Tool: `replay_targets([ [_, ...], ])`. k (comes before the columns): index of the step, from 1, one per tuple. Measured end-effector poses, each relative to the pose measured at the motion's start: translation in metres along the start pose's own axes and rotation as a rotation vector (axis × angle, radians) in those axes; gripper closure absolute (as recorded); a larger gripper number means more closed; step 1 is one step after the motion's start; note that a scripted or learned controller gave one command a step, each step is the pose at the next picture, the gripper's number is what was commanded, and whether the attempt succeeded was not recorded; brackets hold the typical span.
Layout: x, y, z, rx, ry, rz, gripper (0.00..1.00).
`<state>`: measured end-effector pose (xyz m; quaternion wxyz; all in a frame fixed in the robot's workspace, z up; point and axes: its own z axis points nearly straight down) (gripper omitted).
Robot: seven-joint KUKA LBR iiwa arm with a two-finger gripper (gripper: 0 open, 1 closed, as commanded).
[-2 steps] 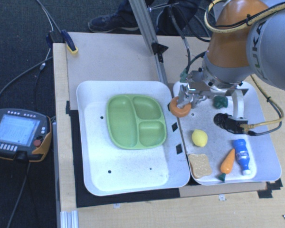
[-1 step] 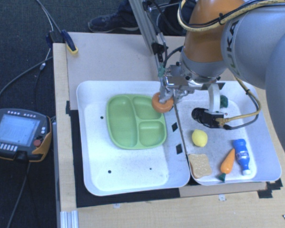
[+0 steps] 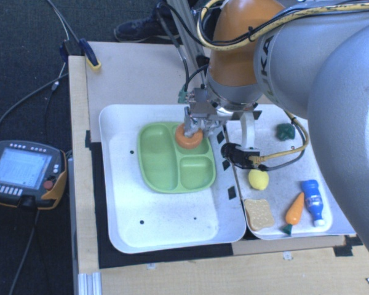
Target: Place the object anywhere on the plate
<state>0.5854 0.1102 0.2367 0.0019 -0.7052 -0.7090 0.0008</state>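
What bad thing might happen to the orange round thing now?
The orange doughnut-shaped toy sits under the gripper, right at the green divided plate's upper right corner. It might tip over the rim into the white bin. It could also land on a divider ridge and rest tilted.

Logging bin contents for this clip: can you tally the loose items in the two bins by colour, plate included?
Green: 2, the divided plate and a small dark green item
Orange: 2, the round piece at the gripper, and the carrot
Yellow: 1, the lemon
Tan: 1, the bread slice
Blue: 1, the bottle
Total: 7
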Motion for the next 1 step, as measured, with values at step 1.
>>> replay_targets([
  [1, -0.0028, 0.0003, -0.0015, -0.002, -0.001, 0.004, 0.0],
])
